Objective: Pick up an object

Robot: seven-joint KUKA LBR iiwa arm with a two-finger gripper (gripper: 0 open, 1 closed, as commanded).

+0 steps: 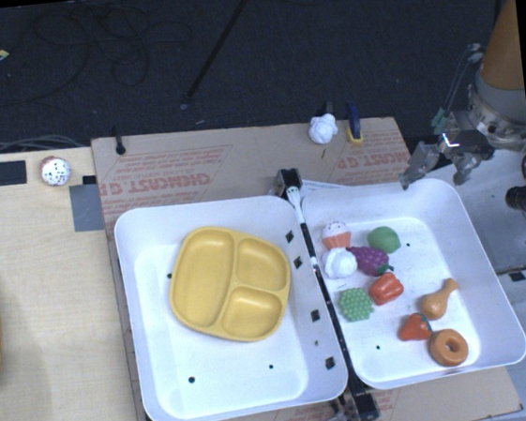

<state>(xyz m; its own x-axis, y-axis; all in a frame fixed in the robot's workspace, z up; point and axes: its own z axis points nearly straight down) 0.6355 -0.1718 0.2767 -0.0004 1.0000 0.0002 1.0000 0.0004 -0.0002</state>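
The gripper [439,162] is seen above the far right corner of the right bin [477,228], just outside its rim, and nothing is held between its fingers. The two fingers are spread apart, so the tool is released.

All the toy food lies nearer to the viewer than the gripper and to its left, inside the right bin. Closest to the tool is the green ball [383,238], with the purple grapes [370,259] touching it. Beyond them, further from the gripper, a cupcake [336,235] and a white piece [340,264] are placed beside the divider. A red pepper [385,287] and a green knobbly piece [355,304] lie lower. A chicken leg [438,301], a small red piece [413,328] and a doughnut [448,347] are found well apart from the tool, near the front rim.

The yellow divided plate [230,282] rests in the left bin [157,358], far from the gripper.
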